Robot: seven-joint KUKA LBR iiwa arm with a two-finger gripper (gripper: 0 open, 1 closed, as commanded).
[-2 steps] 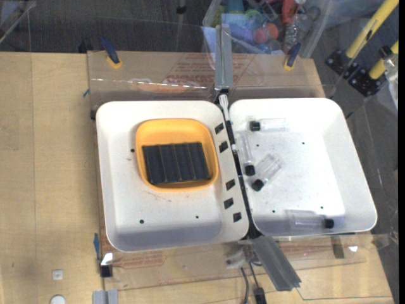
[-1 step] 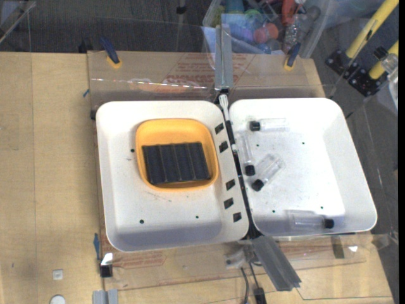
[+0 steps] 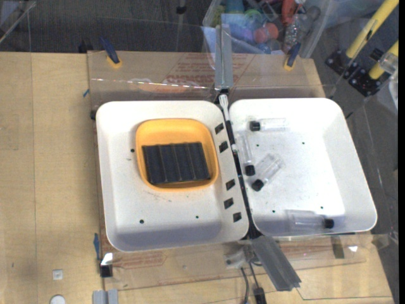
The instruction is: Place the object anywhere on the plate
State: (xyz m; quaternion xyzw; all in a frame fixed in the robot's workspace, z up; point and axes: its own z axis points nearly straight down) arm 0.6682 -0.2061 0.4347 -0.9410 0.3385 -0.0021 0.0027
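Two shallow white bins sit side by side on the wooden counter [image 3: 44,170]. The left bin [image 3: 120,227] holds the orange plate [image 3: 177,126], a squarish dish with rounded corners, set a little toward 12 o'clock of the bin's middle. On that plate lies a dark ribbed block [image 3: 176,163], covering most of its floor toward 6 o'clock.

The right bin [image 3: 342,170] carries several clear plastic vials with black caps. One vial [image 3: 266,125] lies near 11 o'clock of the bin, another [image 3: 266,170] a little to the 9 o'clock side of its centre, a third [image 3: 243,158] lies along the bin's 9 o'clock wall, and one more [image 3: 309,220] lies near the rim at 6 o'clock. None of them touches the plate; all are well apart from it, across the divider between the bins.

As for the jaws, their state cannot be told here.

Judging by how things lie, if the object meant is one of the vials, the task is not yet begun: a vial has to be picked from the right bin and carried over to the plate. If the dark block is the object, it already rests on the plate.
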